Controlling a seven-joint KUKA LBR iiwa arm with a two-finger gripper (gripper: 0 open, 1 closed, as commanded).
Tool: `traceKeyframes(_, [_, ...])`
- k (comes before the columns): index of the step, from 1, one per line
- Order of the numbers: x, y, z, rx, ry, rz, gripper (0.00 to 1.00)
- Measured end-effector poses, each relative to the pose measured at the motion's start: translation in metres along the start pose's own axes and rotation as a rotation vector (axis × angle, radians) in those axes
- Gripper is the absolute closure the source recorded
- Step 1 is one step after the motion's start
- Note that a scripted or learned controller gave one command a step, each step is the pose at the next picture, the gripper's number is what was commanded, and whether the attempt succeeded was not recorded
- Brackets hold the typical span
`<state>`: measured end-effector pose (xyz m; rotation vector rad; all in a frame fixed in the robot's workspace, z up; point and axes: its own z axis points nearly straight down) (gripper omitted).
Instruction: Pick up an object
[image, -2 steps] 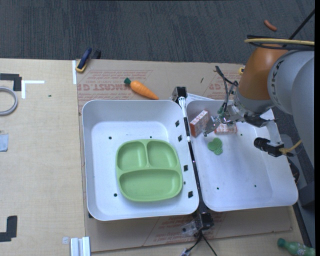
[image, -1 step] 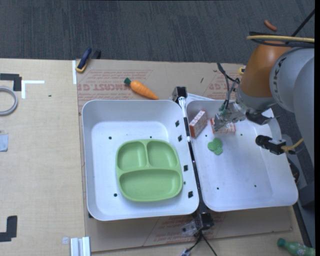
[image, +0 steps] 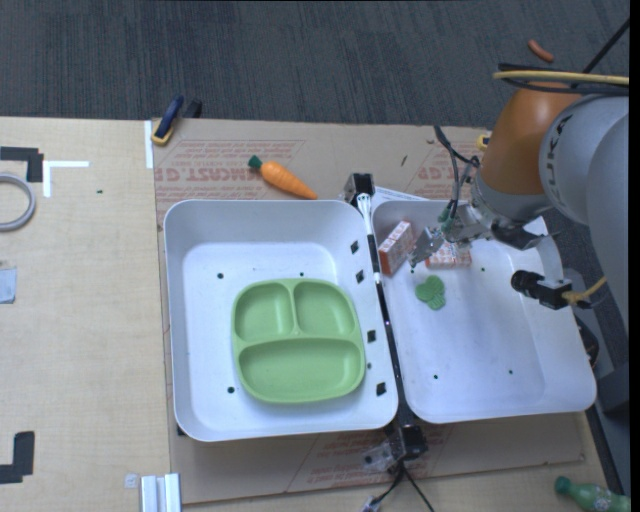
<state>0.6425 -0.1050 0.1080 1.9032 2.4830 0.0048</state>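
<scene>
Beyond both bins lies a carrot (image: 283, 178), apparently a toy.

One fixed camera looks down slantwise over both bins (image: 190, 330).

A green divided plate (image: 297, 340) with three compartments lay in the left white bin (image: 190, 330). Behind that bin, a toy carrot (image: 284, 178) with a green top rested on the brown cardboard sheet (image: 230, 150), near the bin's far rim. A blue and yellow tool (image: 167, 119) sat at the cardboard's far left corner. Black clips (image: 359, 186) joined the two bins at the far and near ends. A green bottle-like object (image: 590, 492) lay at the lower right corner, off the cardboard.
</scene>
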Motion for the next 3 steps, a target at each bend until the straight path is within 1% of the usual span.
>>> traceKeyframes(1, [0.000,-0.011,0.016,0.014,0.004,0.648,0.00])
traceKeyframes(2, [0.017,-0.041,0.015,0.014,0.006,0.414,0.00])
traceKeyframes(3, [0.016,-0.040,0.005,0.012,0.006,0.416,1.00])
